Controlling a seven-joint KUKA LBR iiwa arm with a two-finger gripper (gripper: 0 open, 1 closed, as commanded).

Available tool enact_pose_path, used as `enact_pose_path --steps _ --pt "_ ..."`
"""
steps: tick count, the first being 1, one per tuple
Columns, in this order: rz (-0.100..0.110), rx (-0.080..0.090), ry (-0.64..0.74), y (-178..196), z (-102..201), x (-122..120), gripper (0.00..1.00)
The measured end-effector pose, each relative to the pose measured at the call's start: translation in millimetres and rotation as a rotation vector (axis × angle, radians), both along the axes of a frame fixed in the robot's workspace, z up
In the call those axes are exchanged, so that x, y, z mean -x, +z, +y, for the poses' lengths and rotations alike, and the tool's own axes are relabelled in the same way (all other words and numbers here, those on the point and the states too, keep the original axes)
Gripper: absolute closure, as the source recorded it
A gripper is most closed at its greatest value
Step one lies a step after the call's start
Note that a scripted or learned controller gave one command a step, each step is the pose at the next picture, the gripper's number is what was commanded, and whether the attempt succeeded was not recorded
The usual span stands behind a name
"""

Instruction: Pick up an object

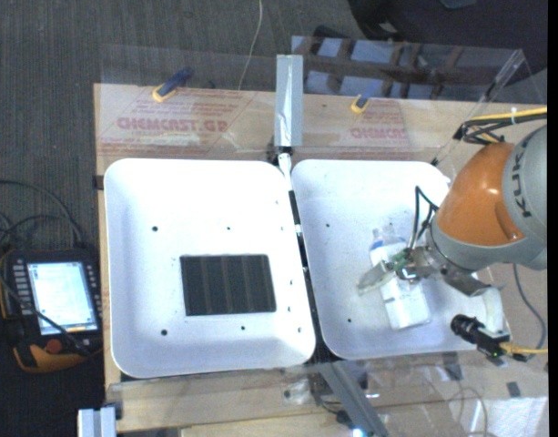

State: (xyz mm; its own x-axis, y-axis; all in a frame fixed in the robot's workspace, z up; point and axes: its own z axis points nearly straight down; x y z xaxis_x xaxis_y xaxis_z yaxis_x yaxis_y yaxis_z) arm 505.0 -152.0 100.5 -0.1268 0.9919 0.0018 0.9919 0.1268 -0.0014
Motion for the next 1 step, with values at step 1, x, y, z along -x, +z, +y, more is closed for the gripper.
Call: enact_pose_path --steps 1 --pt "-0.014 0.004 -0.165 -8.2 -14.7 -58.6 0.00"
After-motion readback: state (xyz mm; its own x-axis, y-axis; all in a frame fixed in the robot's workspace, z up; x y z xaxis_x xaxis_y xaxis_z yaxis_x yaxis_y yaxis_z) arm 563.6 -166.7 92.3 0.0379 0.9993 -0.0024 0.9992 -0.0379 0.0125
